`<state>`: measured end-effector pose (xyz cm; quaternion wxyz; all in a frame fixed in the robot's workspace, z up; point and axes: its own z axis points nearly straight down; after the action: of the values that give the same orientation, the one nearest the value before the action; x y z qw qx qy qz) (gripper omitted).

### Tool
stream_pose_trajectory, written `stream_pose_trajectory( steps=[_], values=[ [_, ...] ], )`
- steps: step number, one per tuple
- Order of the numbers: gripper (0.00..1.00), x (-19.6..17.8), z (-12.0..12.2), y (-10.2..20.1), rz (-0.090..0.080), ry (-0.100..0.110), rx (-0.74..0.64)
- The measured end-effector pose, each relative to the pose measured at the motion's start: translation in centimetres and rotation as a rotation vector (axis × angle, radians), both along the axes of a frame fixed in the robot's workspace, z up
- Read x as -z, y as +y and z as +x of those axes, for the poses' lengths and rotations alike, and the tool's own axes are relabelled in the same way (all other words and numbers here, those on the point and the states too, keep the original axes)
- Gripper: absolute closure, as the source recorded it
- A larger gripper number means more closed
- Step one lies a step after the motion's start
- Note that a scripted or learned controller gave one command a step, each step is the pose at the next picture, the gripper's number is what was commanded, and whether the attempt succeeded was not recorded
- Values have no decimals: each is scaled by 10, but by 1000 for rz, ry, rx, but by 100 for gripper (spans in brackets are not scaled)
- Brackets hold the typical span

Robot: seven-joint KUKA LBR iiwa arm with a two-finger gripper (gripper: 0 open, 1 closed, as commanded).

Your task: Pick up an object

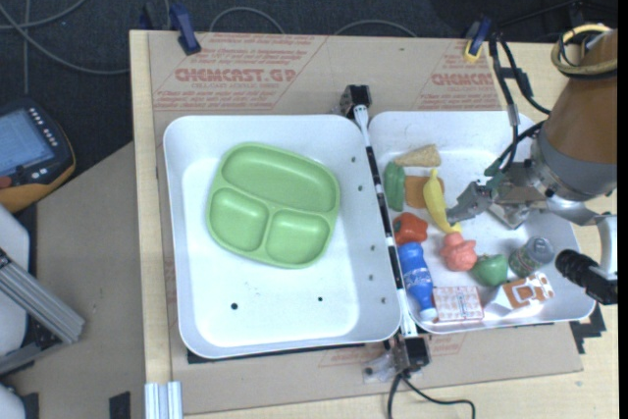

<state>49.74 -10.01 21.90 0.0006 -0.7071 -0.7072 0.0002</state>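
The camera view shows the end effector (471,201) low over the right bin (491,126), just beside the yellow banana (435,200); whether it is wide or narrow cannot be told, and nothing is visibly held. Around the banana lie small toys, including a blue bottle (416,276), while the left bin (196,211) holds a green divided plate (273,204).

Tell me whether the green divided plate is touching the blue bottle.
Apart. The camera view shows the green divided plate lying in the left bin, while the blue bottle lies in the right bin, with the bins' rims between them.
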Motion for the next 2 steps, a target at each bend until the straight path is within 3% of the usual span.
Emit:
stream_pose_trajectory(
  steps=[1,2],
  values=[
    [0,127,-7,-20,0,1,1],
    [100,117,-6,-20,-1,-2,2]
  ],
)
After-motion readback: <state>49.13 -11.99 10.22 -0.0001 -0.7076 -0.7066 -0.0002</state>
